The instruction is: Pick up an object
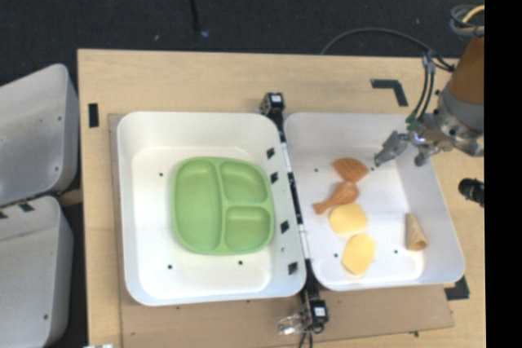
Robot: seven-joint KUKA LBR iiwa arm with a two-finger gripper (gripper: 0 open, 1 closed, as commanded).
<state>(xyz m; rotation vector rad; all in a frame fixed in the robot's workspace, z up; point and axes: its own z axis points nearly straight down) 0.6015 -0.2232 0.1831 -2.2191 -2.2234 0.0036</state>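
a: which object is nearest?
b: the orange slice [351,169], lying in the right bin [383,277] above the drumstick-shaped piece [337,197], two yellow pieces [348,218] and a cone [415,232].
a: and the pincer [404,149]?
b: just right of that slice, fingers spread apart, nothing between them. i'd centre it over the slice, then drop straight so neither finger clips the drumstick. the green tray [222,204] sits in the left bin.
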